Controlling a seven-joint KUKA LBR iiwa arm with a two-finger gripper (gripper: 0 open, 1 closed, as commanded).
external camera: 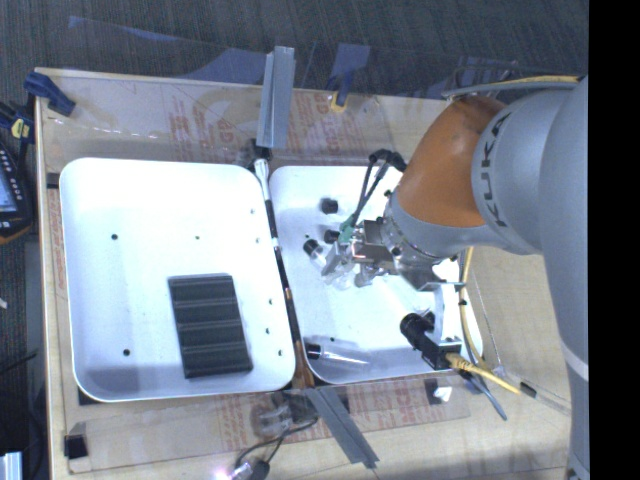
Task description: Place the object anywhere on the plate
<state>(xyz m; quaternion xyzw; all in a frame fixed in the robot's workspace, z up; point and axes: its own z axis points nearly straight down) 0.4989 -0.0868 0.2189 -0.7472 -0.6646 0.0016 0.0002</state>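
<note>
Jaws cannot be judged apart or together; the gripper [345, 258] hangs low over the right bin [385, 353], blurred against white. One dark ribbed plate [208, 325] lies in the left bin [150, 183]. Two bins counted. One small dark object [328, 206] sits near the right bin's far edge. The wooden table [160, 118] stands on dark carpet.

We see two bins, the left bin [90, 268] and the right bin [385, 333], of smooth white plastic with a soft sheen. The dark plate [209, 325] in the left bin looks matt and ribbed. The worktop [150, 118] looks like pale, bare wood. The arm's [530, 158] shell is smooth grey with a glossy orange band [445, 168]. The hand [345, 258] looks metallic and partly clear.
</note>
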